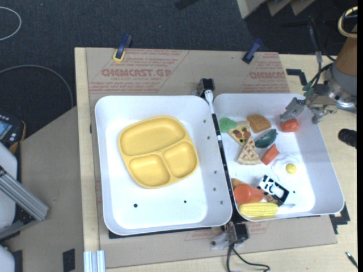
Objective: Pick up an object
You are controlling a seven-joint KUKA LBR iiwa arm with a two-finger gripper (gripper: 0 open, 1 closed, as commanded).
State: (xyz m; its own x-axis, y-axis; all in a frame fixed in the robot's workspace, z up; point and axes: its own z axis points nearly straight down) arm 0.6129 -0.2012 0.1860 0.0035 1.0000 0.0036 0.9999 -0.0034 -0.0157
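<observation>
My gripper [303, 113] hangs over the far right corner of the right bin [323, 157], with its fingers spread open. A small red toy [290, 125] lies on the bin floor just below the left finger [291, 109]; nothing sits between the fingers. Several toy foods fill the rest of that bin: a green piece [228, 123], a brown toast [258, 122], two pizza slices [248, 152], a dark green piece [265, 138], an orange-red block [270, 153], a fried egg [286, 167], a red tomato [244, 193], a black-and-white item [274, 188] and a yellow corn cob [258, 209].
The left bin [113, 197] holds a yellow divided plate [157, 151]. A black divider [217, 146] runs between the bins. Clamps [121, 49] pin the cardboard at the back. Bare white floor shows at the right bin's right side.
</observation>
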